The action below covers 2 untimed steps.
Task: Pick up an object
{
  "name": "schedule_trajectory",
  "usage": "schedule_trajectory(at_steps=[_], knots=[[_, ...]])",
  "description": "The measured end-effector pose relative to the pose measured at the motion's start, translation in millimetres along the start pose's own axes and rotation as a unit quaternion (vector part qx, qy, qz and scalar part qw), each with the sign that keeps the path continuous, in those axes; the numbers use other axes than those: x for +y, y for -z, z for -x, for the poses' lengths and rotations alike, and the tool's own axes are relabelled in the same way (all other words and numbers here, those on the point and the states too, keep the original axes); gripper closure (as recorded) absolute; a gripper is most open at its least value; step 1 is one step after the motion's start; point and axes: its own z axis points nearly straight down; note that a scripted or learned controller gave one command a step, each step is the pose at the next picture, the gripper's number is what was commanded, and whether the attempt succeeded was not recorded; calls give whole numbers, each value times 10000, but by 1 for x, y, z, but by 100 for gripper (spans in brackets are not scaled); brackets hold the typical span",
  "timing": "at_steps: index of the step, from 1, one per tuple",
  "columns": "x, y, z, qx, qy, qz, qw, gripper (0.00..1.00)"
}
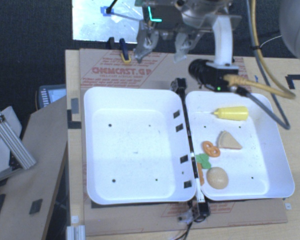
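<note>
Pincer open, empty, raised behind bins. Yellow bottle lies forward-right in right bin, long axis crosswise.

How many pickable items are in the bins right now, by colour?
Yellow: 1, the yellow plastic squeeze bottle
Tan: 2, the tan wedge-shaped piece and the tan round bun-like piece
Orange: 1, the orange pretzel-shaped piece
Green: 1, the green flat piece
Total: 5
</note>
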Motion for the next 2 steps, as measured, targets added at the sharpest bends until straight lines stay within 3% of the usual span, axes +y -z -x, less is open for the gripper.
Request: schedule_trajectory(at_steps=[2], knots=[[0, 0, 0, 0, 0, 0, 10000, 0]])
